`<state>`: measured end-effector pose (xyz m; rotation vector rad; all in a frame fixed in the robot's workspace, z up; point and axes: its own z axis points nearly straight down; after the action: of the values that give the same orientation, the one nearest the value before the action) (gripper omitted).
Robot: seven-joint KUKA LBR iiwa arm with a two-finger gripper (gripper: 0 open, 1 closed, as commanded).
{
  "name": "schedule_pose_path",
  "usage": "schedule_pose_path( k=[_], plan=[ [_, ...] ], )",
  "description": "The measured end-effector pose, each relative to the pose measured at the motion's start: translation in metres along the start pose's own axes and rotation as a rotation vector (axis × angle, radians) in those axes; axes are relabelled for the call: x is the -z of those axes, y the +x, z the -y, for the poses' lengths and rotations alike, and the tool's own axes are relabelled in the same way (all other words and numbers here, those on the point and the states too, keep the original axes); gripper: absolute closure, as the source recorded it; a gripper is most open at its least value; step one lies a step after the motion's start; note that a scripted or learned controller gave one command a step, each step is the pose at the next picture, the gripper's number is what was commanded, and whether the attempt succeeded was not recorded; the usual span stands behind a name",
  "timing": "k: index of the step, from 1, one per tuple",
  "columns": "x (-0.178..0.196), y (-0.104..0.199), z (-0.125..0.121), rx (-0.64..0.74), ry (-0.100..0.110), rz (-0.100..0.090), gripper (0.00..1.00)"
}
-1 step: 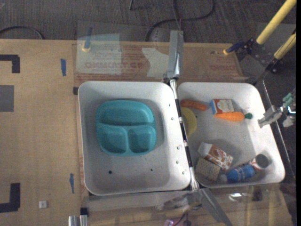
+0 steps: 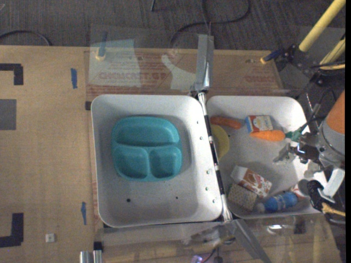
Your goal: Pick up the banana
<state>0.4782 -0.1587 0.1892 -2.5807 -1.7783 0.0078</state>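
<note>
Banana (image 2: 222, 140) pick: stock list as I read it from my remote station, largest item first.

1. Bench (image 2: 44, 147): brown board, blue tape marks.
2. Left bin (image 2: 164, 207): white, shallow.
3. Right bin (image 2: 263, 104): white, shares a raised rim with its neighbour.
4. Arm (image 2: 335, 130): enters from the right, over the right bin's right wall.
5. Teal divided plate (image 2: 146, 148): lies flat in the left bin.
6. Gripper (image 2: 289, 149): hangs just inside the right bin's right side, well apart from the banana. I cannot tell whether it is open or closed; nothing visible is in it.
7. Banana: yellow, pressed against the right bin's left wall, partly tucked under the rim.
8. Blue bottle (image 2: 279, 203): lies at the near wall.
9. Red-and-white box (image 2: 251, 181) and tan wafer (image 2: 241, 196): touching, near the bottle.
10. Small carton (image 2: 258, 123).
11. Two orange carrots, one (image 2: 226, 122) just above the banana, the other (image 2: 269, 136) between gripper and banana.

Risks, in my judgement: the wall may block one side of a grasp, so the banana slips out. The nearer carrot could be caught instead. A low crossing may knock the other carrot or the carton.
</note>
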Motion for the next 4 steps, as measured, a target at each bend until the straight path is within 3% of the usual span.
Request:
schedule_pose_path(
  k=[1, 2, 3, 4],
  plan=[
    [-0.028, 0.059, -0.022, -0.417, -0.002, 0.002, 0.00],
    [-0.102, 0.024, -0.095, -0.414, -0.011, -0.003, 0.00],
    [-0.102, -0.005, -0.078, -0.277, -0.010, -0.003, 0.00],
    [-0.093, -0.007, -0.077, -0.278, -0.007, 0.002, 1.00]
  ],
)
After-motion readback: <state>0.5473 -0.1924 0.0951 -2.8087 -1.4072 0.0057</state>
